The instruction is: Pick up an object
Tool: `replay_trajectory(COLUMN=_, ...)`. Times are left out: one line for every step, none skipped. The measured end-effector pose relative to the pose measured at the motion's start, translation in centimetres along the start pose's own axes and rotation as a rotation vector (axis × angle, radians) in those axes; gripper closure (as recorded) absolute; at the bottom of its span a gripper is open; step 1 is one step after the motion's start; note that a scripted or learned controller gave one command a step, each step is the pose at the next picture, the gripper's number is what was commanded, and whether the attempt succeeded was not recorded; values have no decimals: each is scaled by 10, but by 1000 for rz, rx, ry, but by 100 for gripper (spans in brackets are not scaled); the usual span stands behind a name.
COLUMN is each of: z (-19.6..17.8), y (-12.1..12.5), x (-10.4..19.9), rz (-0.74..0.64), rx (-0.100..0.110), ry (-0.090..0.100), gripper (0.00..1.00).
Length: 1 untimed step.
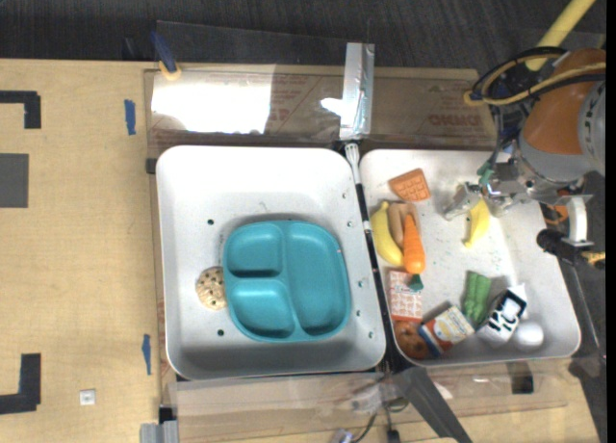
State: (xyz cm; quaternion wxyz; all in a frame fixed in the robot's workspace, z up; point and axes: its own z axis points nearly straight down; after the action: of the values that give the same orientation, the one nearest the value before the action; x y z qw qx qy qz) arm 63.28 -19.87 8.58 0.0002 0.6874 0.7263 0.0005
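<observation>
Wooden table (67, 268) lies nearest the camera, flat and pale, with black marks near its left edge and small blue tape pieces. On it stand two shallow white plastic bins with rounded corners. In the left bin (183, 181) rests a big turquoise tray (286, 279), smooth, with three compartments; a small round cookie (210, 287) touches the tray's left edge.

Over the back right corner of the right bin (558, 335) hangs the grey arm (568, 128) with its orange band. Its jaws (474, 198) point to the left and down; if they are released or clenched I cannot tell.

A small yellow banana piece (476, 224) lies just beside the jaws, below them, not visibly between them. Near the left wall of this bin lie a curved banana (386, 234) and a smooth orange carrot (413, 245), touching side by side, with a square orange cracker (410, 185) behind them. Toward the front edge sit a flat red packet (405, 295), a small carton (449, 325), a green ribbed piece (475, 297) and a black-and-white object (504, 313).
</observation>
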Motion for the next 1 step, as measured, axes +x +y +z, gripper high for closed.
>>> replay_trajectory(z=-12, y=2, x=-1, rz=1, rx=-6, ry=-3, gripper=100)
